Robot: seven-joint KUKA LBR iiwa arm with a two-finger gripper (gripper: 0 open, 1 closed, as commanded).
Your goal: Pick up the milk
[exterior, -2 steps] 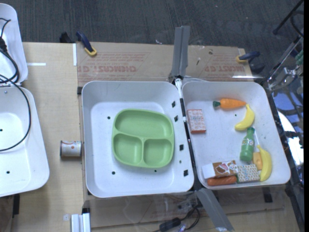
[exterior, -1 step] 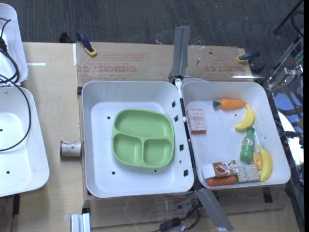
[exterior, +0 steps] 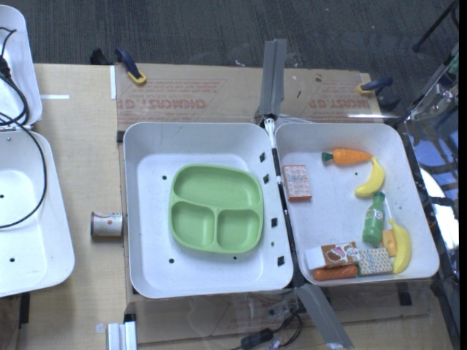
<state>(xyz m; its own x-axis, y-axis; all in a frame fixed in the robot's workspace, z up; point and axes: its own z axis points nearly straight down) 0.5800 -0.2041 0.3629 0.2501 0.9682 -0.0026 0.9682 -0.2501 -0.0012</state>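
Camera view, milk: I take the white carton with brown patches [exterior: 337, 254] for it, lying flat near the front wall of the right bin [exterior: 343, 135].
Pincer: I cannot tell its state.
Risk, mistaken pick: the red-and-white box [exterior: 297, 182] could pass for milk.
Risk, crowding: a patterned box [exterior: 376, 260] touches the carton and an orange stick [exterior: 336, 272] lies just beside it, so either could be dragged along.
Edges: the front wall is close.
Open room: the bare bin floor behind the carton.
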